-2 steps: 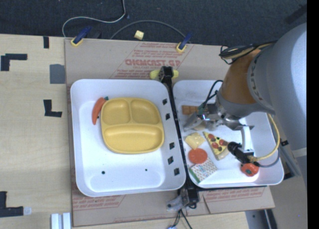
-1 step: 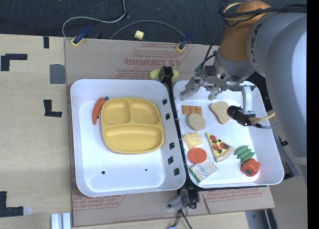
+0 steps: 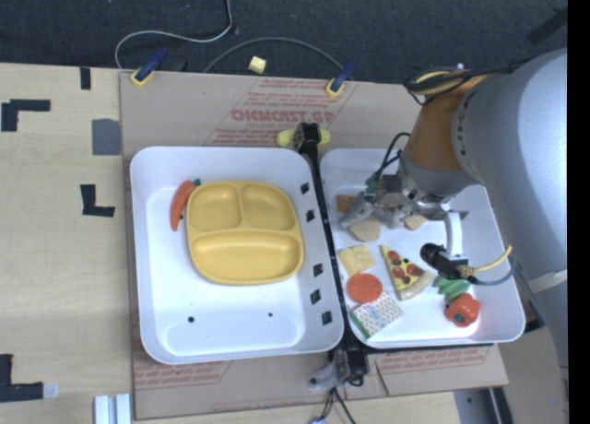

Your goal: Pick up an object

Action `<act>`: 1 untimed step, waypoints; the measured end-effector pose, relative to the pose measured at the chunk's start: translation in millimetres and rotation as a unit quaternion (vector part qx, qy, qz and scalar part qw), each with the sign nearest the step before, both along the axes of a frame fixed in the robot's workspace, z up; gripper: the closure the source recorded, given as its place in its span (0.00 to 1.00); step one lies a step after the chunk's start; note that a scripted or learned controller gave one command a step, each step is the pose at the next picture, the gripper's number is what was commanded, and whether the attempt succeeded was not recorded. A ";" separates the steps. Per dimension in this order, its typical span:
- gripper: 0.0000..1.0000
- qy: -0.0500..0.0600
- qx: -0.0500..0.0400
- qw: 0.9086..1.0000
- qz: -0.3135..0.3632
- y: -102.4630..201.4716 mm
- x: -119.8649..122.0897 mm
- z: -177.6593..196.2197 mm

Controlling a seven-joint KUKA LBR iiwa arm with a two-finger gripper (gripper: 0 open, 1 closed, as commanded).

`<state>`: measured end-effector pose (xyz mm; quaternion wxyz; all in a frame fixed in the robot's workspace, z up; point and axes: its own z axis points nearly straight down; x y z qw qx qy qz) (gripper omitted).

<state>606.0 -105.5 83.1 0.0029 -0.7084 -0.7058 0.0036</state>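
Figure: overhead slanted view of the worktop (image 3: 55, 302) with two white bins, arm entering from the right.

Nearest the camera, along the front of the right bin (image 3: 502, 325), lie a tomato-like red toy (image 3: 463, 310), a patterned green-and-white card (image 3: 375, 315) and a red disc (image 3: 364, 287). Just behind these sit a pizza slice (image 3: 405, 273) and a yellow cheese square (image 3: 356, 258). Farther back, the hand (image 3: 376, 215) is lowered among a few small tan pieces, one pale piece (image 3: 365, 230) lying right at its near edge. Whether its grasping parts are apart or together cannot be told from this angle, and nothing is visibly clamped.

The left bin (image 3: 152, 256) carries a yellow divided plate (image 3: 245, 231), with an orange carrot toy (image 3: 180, 203) touching its left rim.

Risk, as judged: the pieces under the hand are flat and crowded, so a closing grip may slide over them or nudge a neighbour aside, and the lift may come up empty.
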 end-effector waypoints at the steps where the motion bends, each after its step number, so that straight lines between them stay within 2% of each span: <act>1: 0.00 -0.005 0.000 1.000 0.003 10.6 38.7 0.8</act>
